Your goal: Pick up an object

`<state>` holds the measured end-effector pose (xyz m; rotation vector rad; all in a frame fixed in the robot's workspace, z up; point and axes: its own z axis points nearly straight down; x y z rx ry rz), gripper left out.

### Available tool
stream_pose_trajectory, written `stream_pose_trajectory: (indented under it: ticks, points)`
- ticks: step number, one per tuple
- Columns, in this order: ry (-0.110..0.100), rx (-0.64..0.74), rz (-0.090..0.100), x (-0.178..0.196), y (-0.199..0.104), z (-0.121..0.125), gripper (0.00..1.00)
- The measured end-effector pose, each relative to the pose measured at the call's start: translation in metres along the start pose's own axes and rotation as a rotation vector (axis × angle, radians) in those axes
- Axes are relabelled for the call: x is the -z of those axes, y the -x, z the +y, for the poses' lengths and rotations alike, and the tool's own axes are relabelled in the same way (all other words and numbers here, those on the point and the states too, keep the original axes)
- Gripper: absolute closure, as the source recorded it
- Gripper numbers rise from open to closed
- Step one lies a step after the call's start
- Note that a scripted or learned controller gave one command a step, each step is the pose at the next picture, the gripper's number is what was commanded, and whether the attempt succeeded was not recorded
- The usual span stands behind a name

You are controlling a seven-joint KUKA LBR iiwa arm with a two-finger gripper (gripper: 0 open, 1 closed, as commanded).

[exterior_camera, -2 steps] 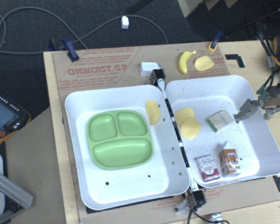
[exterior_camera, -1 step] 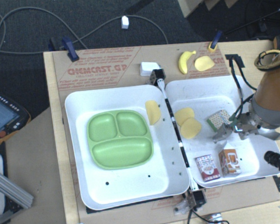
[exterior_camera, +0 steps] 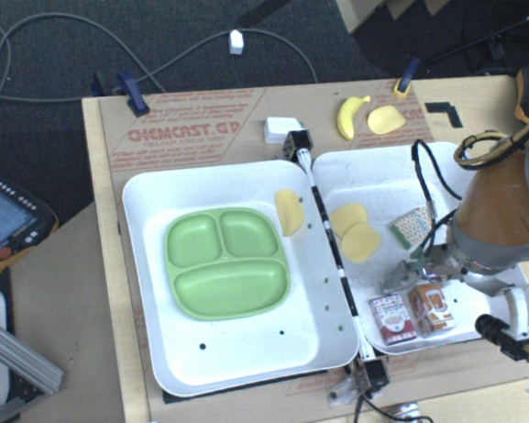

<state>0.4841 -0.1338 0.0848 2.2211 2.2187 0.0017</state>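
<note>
Two small packets lie at the near edge of the right bin (exterior_camera: 371,164): a red-and-white packet (exterior_camera: 393,318) and, just beside it on the right, an orange-brown packet (exterior_camera: 432,306). Directly over the orange-brown packet hangs the gripper (exterior_camera: 424,273), at the end of the grey arm (exterior_camera: 500,222) with its orange band, which reaches in from the right; whether the jaws are parted or closed cannot be told, and no object shows between them. Farther back in the same bin, two pale yellow chip-like pieces (exterior_camera: 354,230) overlap near the divider, and a green-and-grey patterned packet (exterior_camera: 411,227) lies tilted between them and the arm. Over in the left bin (exterior_camera: 166,353), a green three-compartment plate (exterior_camera: 226,263) sits near the middle, and a pale yellow piece (exterior_camera: 289,212) rests against the wall on its right side. Beyond the bins, on the cardboard-covered bench (exterior_camera: 193,129), a toy banana (exterior_camera: 352,115) lies touching a yellow lemon-like piece (exterior_camera: 386,119).
</note>
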Motion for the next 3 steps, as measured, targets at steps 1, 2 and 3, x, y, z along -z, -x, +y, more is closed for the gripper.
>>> stream_pose_trajectory:
  ticks: [1, 2, 3]
  points:
    - [0.004, -0.001, -0.001, 0.011, 0.000, 0.001, 1.00]
    - [-0.002, 0.003, 0.001, 0.100, -0.075, 0.033, 1.00]
    - [-0.001, 0.002, 0.001, 0.132, -0.109, 0.051, 1.00]
